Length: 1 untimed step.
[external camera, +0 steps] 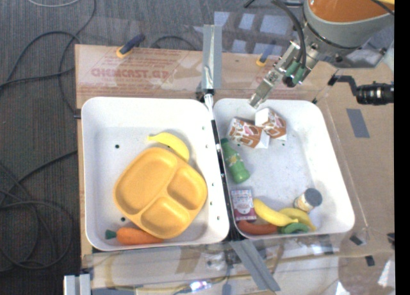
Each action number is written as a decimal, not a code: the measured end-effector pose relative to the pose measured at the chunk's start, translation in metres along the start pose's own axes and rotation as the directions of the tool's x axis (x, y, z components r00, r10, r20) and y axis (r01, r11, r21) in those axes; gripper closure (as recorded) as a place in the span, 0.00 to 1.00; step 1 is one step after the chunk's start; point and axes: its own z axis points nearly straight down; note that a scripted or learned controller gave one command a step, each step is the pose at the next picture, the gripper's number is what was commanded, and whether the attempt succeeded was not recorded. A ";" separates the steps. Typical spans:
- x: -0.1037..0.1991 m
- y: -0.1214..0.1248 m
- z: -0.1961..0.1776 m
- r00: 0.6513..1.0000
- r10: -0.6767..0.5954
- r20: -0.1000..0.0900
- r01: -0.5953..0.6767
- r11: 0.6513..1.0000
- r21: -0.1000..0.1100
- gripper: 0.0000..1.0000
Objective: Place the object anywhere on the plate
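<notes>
The hand [256, 99] is hanging over the far rim of the right-hand white bin [334, 159], and honestly I can't tell if it's released or clenched from this angle; nothing visibly in it. Just below it, nearly touching the tip, sits what I'd guess is the target: a small white-and-brown printed carton [246, 133], lying tilted in the far part of that bin with a second similar carton [273, 124] touching it on the arm side. Cartons like that are probably light and fairly stiff but crushable, with slick printed faces, so I'd pinch across the narrow flat sides, not a corner, and pick the side away from its neighbour.

Further from the hand, toward the near edge: a green bottle [237, 164], a red packet [242, 203], a yellow banana [274, 214], a small jar [310, 199]. The yellow sectioned plastic plate [161, 191] is way off in the other bin, with another banana [172, 144] and an orange carrot [133, 236] beside it.
</notes>
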 end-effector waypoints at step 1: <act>-0.010 0.011 0.029 1.000 -0.028 -0.001 0.028 1.000 0.001 1.00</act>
